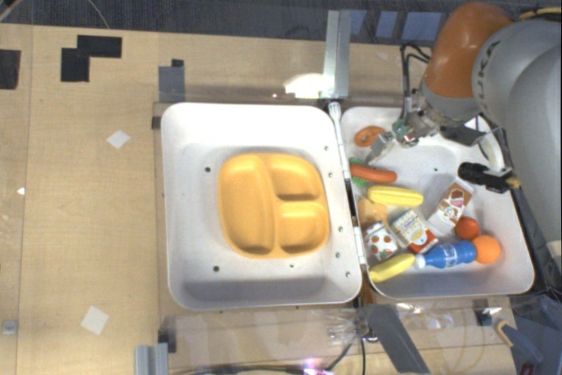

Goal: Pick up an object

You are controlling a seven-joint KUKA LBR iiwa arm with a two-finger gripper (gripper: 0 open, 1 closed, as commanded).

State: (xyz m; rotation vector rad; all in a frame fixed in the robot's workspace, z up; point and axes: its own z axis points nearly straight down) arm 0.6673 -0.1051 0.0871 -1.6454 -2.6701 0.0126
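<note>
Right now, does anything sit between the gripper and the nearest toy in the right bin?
Nothing visible. The gripper hangs over the right bin's far left corner, beside the orange toy, with the carrot just below it. No item lies between.

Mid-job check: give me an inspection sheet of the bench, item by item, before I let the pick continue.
Surface: wooden bench with two white bins side by side.
Job's things: right bin holds a carrot, banana, blue bottle, orange ball, small cartons.
Clutter: yellow divided tray in the left bin.
Grippers: gripper low over the right bin's far corner, holding nothing visible.
Cables: black cables along the arm.
Surroundings: black markers on the bench, dark floor beyond.
</note>
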